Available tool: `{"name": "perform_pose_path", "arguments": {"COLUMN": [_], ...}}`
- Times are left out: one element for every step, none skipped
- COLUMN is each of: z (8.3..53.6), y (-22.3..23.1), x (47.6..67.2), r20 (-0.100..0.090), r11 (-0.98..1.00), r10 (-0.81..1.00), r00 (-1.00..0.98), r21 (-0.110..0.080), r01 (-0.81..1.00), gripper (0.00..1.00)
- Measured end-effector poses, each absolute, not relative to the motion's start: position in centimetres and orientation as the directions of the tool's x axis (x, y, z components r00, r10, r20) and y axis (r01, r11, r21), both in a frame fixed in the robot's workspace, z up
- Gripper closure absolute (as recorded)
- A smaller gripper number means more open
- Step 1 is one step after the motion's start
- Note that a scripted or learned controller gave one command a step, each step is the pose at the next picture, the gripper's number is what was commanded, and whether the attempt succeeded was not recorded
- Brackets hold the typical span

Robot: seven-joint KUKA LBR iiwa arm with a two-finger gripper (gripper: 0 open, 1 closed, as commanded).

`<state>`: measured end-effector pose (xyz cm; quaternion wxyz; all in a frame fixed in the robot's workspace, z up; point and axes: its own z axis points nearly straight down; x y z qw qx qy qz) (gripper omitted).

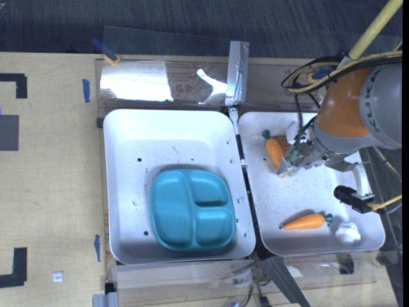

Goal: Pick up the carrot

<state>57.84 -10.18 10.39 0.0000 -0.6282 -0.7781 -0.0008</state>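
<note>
Lying near-upright, carrot (pixel 275 151) — green top far end; hand (pixel 293 160) touching, grip state unclear.

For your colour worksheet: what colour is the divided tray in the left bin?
Teal blue; the divided tray shows plainly in the camera view.

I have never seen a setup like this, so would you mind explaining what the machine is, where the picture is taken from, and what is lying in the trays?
This is a single picture from a fixed camera above a bench, looking down at a slant. The grey shape with the orange band at the right is a robot arm; at its tip sits a two-finger gripper, its hand. Two shallow white bins lie side by side. The left bin holds a blue divided plate. The right bin holds two toy carrots: one carrot near the top left, right beside the gripper, and a second carrot lying lower down, next to a small white object. The gripper is down at the upper carrot, but I cannot tell whether it holds it.
</note>
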Motion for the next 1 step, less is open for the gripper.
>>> {"name": "perform_pose_path", "arguments": {"z": [18.7], "y": [-4.14], "x": [59.48], "r20": [0.0], "r11": [0.148], "r10": [0.989], "r00": [-0.148], "r21": [0.006], "r01": [0.989], "gripper": [1.0]}}
